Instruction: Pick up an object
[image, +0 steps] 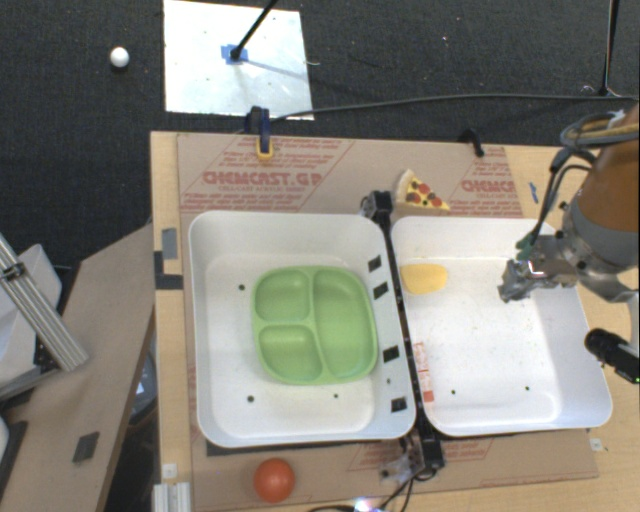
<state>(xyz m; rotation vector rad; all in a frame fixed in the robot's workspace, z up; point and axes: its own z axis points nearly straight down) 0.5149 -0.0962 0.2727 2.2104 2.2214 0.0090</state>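
A flat yellow object (425, 278) lies in the right bin (500, 400) near its upper left corner. My gripper (516, 283) hangs over the same bin's upper right part, about a hand's width to the right of the yellow object, apart from it. A green divided plate (313, 323) rests in the middle of the left bin (225, 300). A toy pizza slice (421, 191) lies on the bench just beyond the right bin.
A red-orange ball (273, 479) sits on the bench in front of the left bin. A black divider with clips (395, 330) runs between the bins. A metal frame (40, 310) stands at the far left.
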